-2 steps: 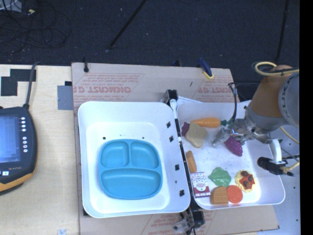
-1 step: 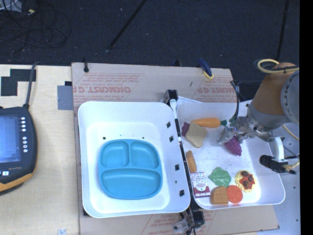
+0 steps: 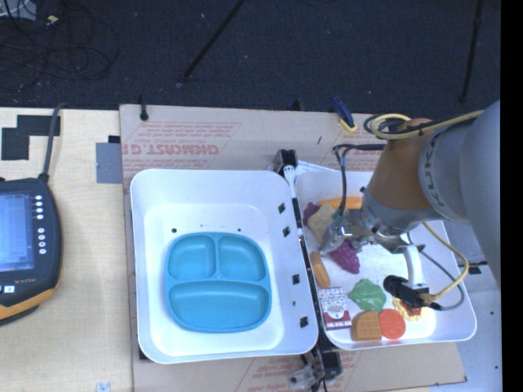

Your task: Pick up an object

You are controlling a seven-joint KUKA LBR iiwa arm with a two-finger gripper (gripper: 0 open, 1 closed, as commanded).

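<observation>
Nearest you in the right bin (image 3: 458,330) lie an orange toy (image 3: 391,324), a tan one (image 3: 367,327) and a green piece (image 3: 368,294). Farther back, your gripper (image 3: 341,237) sits low over purple grapes (image 3: 347,256) (possibly touching them); I cannot tell whether its fingers are apart

The two bins (image 3: 147,219) look like smooth, slightly glossy white plastic. The blue plate (image 3: 218,282) is matt plastic, and brown cardboard (image 3: 204,141) lies under both.
</observation>
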